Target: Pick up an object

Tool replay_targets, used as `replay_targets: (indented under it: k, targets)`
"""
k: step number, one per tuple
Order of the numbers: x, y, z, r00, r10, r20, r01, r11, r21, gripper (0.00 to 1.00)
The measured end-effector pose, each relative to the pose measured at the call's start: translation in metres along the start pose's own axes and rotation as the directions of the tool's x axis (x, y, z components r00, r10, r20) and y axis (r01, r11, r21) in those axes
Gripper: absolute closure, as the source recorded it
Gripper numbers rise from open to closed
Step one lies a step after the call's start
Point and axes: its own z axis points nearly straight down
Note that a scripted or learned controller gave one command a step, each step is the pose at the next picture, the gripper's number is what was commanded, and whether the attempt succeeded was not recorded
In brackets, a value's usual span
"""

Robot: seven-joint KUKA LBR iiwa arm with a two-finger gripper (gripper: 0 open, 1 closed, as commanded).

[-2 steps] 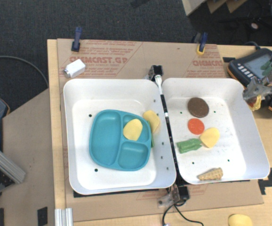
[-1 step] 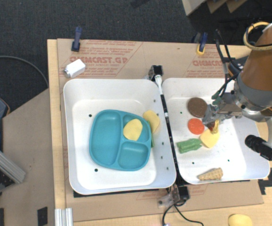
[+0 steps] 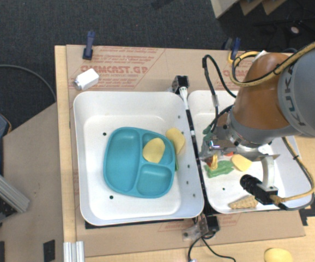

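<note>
Over right bin (image 3: 223, 192), left side, gripper (image 3: 212, 156) is hovering low; can't tell its grip state. Green piece (image 3: 218, 171) is lying just near of it, yellow wedge (image 3: 241, 162) sitting right of that. Left bin (image 3: 92, 124) is holding 1 blue plate (image 3: 126, 162).

Two white bins: the left bin (image 3: 81, 146) holds one teal plate (image 3: 126, 162) and two yellow pieces, one yellow piece (image 3: 153, 150) on the plate, a second yellow piece (image 3: 176, 139) at its back right corner. The right bin (image 3: 225, 192) holds a third yellow piece (image 3: 241, 162), one green piece (image 3: 218, 171), one tan ridged piece (image 3: 242, 203) and perhaps one small orange bit (image 3: 214, 161), half hidden.
</note>
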Motion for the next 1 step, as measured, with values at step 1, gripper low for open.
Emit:
replay_targets:
  k: [1]
  targets:
    - [0.0111, 0.0185, -0.0678, 1.0, 0.005, 0.004, -0.005, 1.0, -0.017, 1.0]
